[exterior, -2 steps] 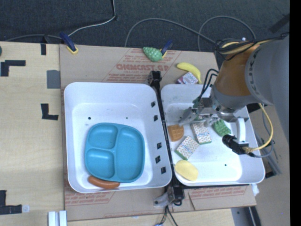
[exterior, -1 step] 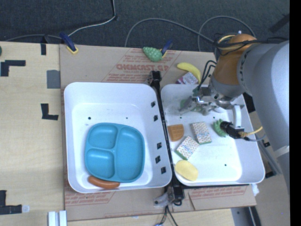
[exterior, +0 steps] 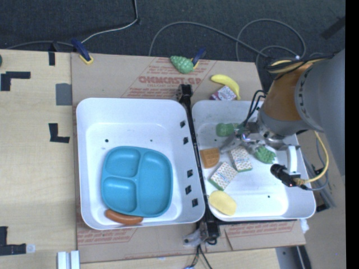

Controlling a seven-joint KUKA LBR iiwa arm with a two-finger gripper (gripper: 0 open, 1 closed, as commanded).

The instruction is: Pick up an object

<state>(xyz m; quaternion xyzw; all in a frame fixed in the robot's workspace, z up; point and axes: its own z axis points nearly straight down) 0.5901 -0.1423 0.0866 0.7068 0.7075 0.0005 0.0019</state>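
The arm [exterior: 289, 97] reaches into the right-hand bin [exterior: 280, 206], and its gripper [exterior: 242, 138] sits low among the clutter near the bin's middle. Whether it is wide, narrow or closed on something I cannot tell; the wrist and cables hide the tip. Judging from that low pose over the pile, a grasp is being tried rather than a carry.

Taking the gripper as the landmark: a green cylinder-like piece [exterior: 225, 129] lies just beside it toward the divider between the bins; a green leafy toy [exterior: 265, 154] lies just on the arm's side; two checked packets, one [exterior: 242, 159] right below the gripper and the other [exterior: 224, 175] a little farther toward the near rim; an orange block [exterior: 210, 157] beyond them toward the divider; a yellow lemon-like piece [exterior: 222, 203] well away by the near rim. Any of these could serve as the object to pick, the packet and the green piece being closest.

Far from the gripper, the left bin [exterior: 112, 114] holds one blue divided plate [exterior: 137, 181] with one sausage [exterior: 123, 217] against its near edge. Outside the bins on the desk [exterior: 33, 167], behind the gripper, lie one banana [exterior: 226, 83], one small packet [exterior: 225, 94] and one green toy [exterior: 182, 64].
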